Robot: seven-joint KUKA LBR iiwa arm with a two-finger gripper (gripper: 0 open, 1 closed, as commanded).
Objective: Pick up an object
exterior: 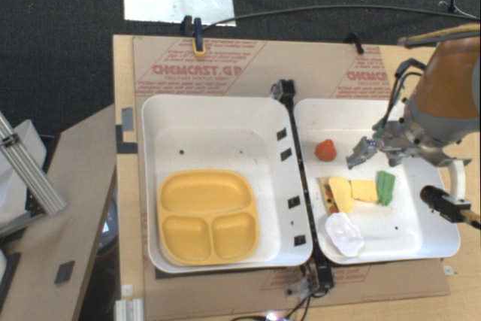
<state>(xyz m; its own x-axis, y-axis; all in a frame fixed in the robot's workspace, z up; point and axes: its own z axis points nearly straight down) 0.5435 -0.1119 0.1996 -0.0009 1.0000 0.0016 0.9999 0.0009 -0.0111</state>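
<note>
Right bin [443, 237]: nearest its front wall lies a clear plastic piece [344, 233]; behind it a yellow block [353, 192] and a green piece [385, 187]; farther back a red object [325, 150], each a likely pick.
Left bin [218, 113]: holds a yellow divided tray [208, 216].
Gripper [362, 154]: hovers beside the red object, grasping nothing visible; whether its jaws are spread or pressed together cannot be told.

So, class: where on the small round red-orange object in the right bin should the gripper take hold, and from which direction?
Grip the small round red-orange object across its middle, coming straight down from above. It looks rounded with no handle, so any opposing sides probably serve. It sits apart from the yellow blocks and the right bin's wall, leaving finger room. The gripper is beside it.
</note>
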